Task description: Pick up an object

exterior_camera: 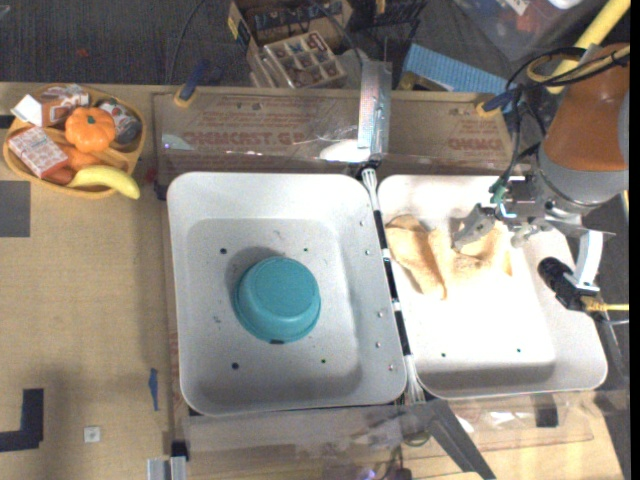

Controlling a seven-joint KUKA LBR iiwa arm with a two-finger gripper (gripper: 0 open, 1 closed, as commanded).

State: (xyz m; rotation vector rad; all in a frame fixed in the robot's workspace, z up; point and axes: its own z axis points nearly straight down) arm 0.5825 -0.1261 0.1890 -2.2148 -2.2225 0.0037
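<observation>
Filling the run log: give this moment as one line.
arm: over right white bin | gripper: low, by tan floppy cloth-like object | grasp: unconfirmed | left white bin: teal upturned bowl

Bright overhead light washes out the right bin [500,348], blurring the pale cloth [430,253] there; the left bin [200,218] is greyer, the far floor dim.

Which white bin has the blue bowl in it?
The left bin holds the upside-down teal bowl. The right bin has pale tan pieces instead, with the end effector over them.
</observation>
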